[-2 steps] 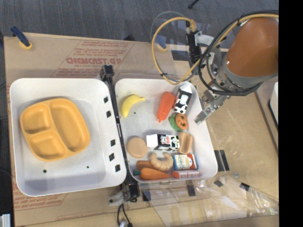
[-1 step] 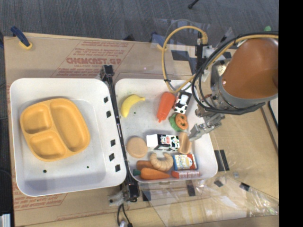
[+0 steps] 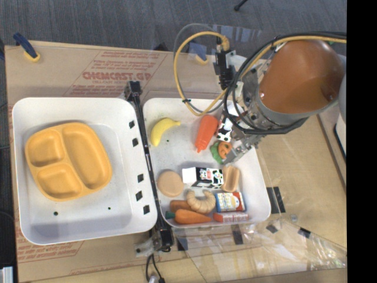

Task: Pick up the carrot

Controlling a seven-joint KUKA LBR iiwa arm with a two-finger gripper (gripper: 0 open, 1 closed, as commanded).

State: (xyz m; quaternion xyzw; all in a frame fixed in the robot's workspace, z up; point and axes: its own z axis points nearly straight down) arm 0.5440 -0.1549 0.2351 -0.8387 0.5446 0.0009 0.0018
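Nearest the lens, the arm's tool [image 3: 231, 149] sits low in the right bin [image 3: 259, 187], just beside the upright-tilted carrot [image 3: 206, 132], apparently positioned for grasping; finger state indeterminate.

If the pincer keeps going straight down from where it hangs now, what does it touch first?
Probably the small orange and green toy under the pincer, just right of the upright carrot. Depth is hard to judge from this slanted view, so it may instead graze the black and white piece beside it.
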